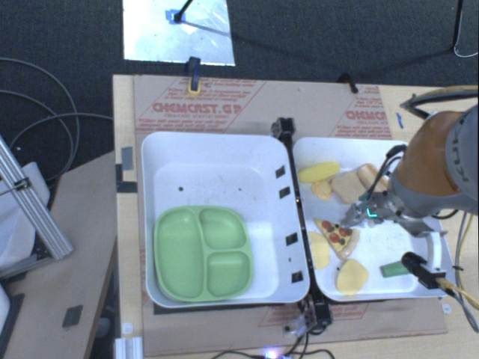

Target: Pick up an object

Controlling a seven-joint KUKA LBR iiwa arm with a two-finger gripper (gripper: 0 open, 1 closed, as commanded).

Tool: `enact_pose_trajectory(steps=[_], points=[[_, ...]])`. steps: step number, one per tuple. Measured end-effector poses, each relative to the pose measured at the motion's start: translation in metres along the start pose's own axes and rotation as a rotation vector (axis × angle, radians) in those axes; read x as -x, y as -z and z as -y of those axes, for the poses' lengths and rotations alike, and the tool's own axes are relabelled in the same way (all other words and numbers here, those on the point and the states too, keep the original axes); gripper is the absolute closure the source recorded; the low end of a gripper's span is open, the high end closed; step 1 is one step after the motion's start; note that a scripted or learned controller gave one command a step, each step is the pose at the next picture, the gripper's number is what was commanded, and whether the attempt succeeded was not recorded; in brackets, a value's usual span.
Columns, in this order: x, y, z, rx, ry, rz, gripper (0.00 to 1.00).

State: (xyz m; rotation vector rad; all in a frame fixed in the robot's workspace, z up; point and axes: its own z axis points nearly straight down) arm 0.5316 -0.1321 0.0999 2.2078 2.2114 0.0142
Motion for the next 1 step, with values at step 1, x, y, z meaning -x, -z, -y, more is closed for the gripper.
enact_pose_trajectory(steps=[1], points=[[-0.0360,-0.0125,-0.0557,-0.013,0.007,-0.005,0.00]])
